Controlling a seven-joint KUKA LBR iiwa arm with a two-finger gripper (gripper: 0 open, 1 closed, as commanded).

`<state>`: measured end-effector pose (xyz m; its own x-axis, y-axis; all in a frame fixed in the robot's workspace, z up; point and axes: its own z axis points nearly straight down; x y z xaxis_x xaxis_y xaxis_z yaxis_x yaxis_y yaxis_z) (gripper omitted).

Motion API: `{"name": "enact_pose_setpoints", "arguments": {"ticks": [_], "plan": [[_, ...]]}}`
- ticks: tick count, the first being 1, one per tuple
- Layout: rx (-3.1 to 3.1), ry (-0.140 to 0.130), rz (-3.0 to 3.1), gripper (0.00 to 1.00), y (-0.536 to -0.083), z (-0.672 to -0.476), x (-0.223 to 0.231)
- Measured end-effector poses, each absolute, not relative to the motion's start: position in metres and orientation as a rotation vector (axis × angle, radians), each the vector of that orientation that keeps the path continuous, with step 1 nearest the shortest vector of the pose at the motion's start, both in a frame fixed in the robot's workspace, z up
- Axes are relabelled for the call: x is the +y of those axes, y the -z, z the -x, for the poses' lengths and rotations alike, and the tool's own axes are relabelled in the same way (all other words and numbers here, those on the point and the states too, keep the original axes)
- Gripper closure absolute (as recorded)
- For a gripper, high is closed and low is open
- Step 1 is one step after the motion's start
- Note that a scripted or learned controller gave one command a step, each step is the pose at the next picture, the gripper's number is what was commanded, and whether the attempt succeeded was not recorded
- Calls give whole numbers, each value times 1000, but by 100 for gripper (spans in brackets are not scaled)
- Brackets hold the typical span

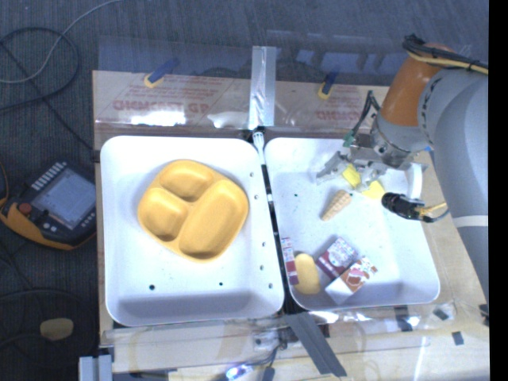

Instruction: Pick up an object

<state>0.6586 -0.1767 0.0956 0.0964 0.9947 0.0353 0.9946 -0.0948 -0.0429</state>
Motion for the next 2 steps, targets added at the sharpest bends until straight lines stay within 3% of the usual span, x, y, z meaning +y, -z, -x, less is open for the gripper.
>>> {"name": "enact_pose_setpoints", "arguments": {"ticks": [1,2], "plan": [[-1989,-2,2431,0,-137,-655,-195],[-2091,7,2344,0,-96,-633,-205]]}}
